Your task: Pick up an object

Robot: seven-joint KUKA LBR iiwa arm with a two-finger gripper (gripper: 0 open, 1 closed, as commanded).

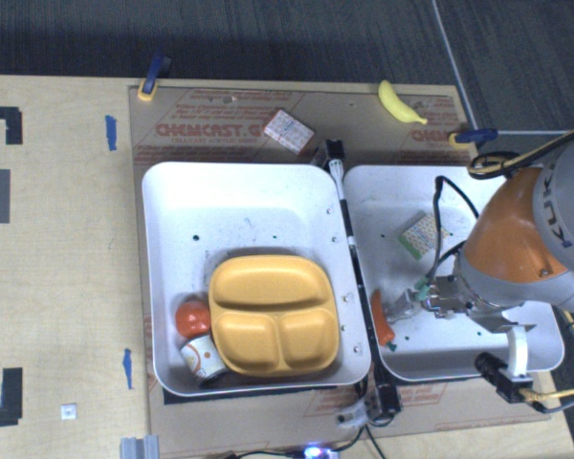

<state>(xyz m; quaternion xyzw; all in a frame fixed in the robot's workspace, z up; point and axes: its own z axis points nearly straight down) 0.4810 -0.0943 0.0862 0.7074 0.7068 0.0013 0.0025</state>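
Reaching low into the right bin (545,347), the gripper (408,304) sits near an orange object (380,317) by that bin's left wall; jaw state can't be told, so centre over it and clear the wall before closing.

Yellow divided tray (271,312): smooth moulded plastic, soft sheen. White bins (167,256): matt plastic, scuffed. Bench (57,285): pale wood-look board, matt. Banana (400,103): glossy plastic look. Arm's orange band (512,237): smooth, satin
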